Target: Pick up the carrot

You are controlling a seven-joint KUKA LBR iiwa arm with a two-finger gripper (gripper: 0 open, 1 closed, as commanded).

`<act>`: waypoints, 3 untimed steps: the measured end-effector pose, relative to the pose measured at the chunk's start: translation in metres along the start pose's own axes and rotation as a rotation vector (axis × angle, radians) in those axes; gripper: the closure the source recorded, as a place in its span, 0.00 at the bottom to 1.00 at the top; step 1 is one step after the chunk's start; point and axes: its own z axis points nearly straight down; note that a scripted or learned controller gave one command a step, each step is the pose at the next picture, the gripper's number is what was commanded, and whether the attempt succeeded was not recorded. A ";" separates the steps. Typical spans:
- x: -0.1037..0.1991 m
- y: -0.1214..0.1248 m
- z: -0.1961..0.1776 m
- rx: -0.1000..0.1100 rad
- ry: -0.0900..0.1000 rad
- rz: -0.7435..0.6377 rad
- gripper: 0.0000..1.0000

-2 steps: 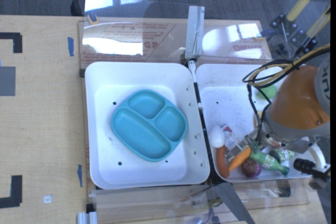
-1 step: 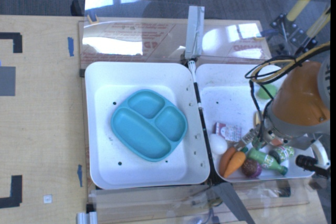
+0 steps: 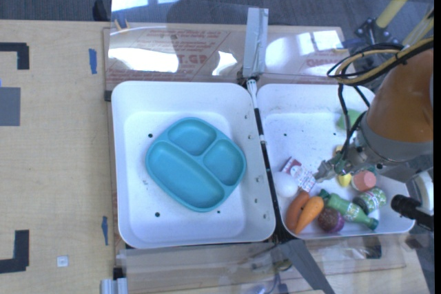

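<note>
the gripper (image 3: 329,170), grip state unclear, could snag the wrapper (image 3: 298,173) beside it instead of the carrot (image 3: 304,211) below-left.

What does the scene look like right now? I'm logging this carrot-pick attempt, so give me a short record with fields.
carrot: near front-left corner of right bin, lying among other toy food
neighbours: green bottle, dark red item, small red-and-white packet
left bin: holds a blue divided plate
gripper: over right bin, up and right of the carrot, apart from it
carrot held: no
</note>
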 end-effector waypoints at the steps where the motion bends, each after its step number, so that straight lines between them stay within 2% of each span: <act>1: 0.000 -0.001 0.001 0.002 0.001 0.000 0.00; 2: -0.022 -0.007 0.097 -0.002 -0.001 -0.074 0.00; 3: -0.023 -0.005 0.086 -0.007 -0.004 -0.073 1.00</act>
